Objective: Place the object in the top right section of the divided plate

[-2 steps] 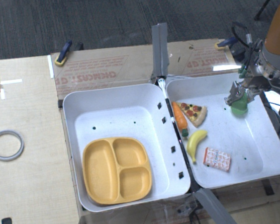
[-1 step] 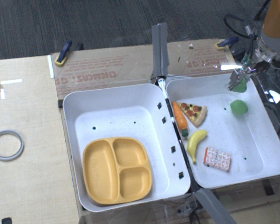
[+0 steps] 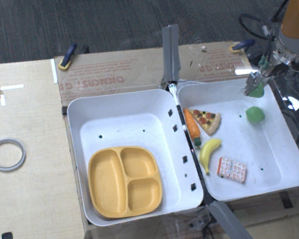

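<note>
In the left bin: the divided plate lay flat, yellow, all three sections bare; its top right section sat toward the bin's middle.
In the right bin: a carrot, a pizza slice, a banana, a cracker packet and a green ball lay on the white floor.
Gripper: the gripper hung over the right bin's far right corner, with something green at its tip; whether the fingers were open or closed could not be told, nor whether they held anything.
Task's thing: the task named no particular object; the green ball lay nearest the gripper, just beside and below it in the view.
Progress: nothing lay on the plate, so by the look of it the pick, the carry across the divider and the placing all remained.
Axis: the ball was round, with no long axis; the carrot ran up-down along the divider, and the banana slanted from lower left to upper right.
</note>
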You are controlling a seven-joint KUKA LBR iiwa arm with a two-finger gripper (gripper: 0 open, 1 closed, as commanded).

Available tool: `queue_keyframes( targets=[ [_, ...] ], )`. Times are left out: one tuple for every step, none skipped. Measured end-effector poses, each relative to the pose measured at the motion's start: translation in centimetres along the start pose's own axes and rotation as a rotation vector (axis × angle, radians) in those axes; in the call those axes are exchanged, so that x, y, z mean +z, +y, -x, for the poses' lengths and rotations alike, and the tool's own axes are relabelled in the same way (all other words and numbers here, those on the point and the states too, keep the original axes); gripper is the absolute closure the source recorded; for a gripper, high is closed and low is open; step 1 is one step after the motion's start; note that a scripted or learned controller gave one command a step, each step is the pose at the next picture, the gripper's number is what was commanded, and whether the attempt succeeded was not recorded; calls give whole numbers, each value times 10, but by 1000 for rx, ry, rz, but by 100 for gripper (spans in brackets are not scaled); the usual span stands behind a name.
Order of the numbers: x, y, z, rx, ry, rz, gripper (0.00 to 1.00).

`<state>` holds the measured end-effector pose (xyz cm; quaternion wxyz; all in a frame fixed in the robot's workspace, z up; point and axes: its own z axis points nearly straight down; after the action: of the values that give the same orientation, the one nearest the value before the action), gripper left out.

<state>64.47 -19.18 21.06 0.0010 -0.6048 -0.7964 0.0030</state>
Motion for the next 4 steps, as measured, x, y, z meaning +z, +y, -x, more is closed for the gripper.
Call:
queue_keyframes(
  targets=[
    [-6, 1, 0, -3, -1, -2, 100],
    [-12, 2, 0, -5, -2, -5, 100],
    [-17, 2, 1, -8, -3, -8, 100],
    [-23, 3, 1, -10, -4, -10, 100]
  ],
)
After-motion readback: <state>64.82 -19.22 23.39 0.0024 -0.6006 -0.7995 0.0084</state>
